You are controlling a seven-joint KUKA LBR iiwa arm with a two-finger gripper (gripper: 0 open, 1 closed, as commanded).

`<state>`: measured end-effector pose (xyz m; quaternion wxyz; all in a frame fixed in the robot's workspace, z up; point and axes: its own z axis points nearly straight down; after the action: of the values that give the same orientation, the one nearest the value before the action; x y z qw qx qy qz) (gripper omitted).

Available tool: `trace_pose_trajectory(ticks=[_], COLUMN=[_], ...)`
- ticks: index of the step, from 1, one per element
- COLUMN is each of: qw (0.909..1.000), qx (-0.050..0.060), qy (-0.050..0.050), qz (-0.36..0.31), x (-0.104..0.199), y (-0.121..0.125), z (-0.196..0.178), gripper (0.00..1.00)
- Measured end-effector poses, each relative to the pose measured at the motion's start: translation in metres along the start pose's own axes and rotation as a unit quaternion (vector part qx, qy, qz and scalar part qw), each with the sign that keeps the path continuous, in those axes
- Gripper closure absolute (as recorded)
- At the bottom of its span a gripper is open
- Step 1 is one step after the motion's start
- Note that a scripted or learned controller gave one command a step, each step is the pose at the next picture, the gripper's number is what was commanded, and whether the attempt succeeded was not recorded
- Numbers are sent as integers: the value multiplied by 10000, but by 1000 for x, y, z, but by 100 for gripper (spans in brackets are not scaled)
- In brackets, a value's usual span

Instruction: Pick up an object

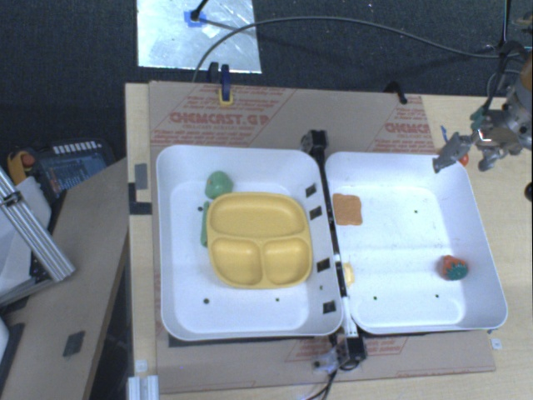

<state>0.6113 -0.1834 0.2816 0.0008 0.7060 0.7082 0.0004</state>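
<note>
Open floor mid right bin (400, 307)

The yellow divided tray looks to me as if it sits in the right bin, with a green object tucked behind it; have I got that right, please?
Not quite: the camera view shows the yellow divided tray in the left bin, not the right bin. The rest holds: a green object is tucked behind it.
</note>
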Motion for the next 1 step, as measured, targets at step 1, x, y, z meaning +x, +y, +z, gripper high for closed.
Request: trace_pose_trajectory(ticks=[1], qw=[10000], qx=[23], qy=[4], qz=[11], x=[-7], y=[-7], z=[56], gripper=[0])
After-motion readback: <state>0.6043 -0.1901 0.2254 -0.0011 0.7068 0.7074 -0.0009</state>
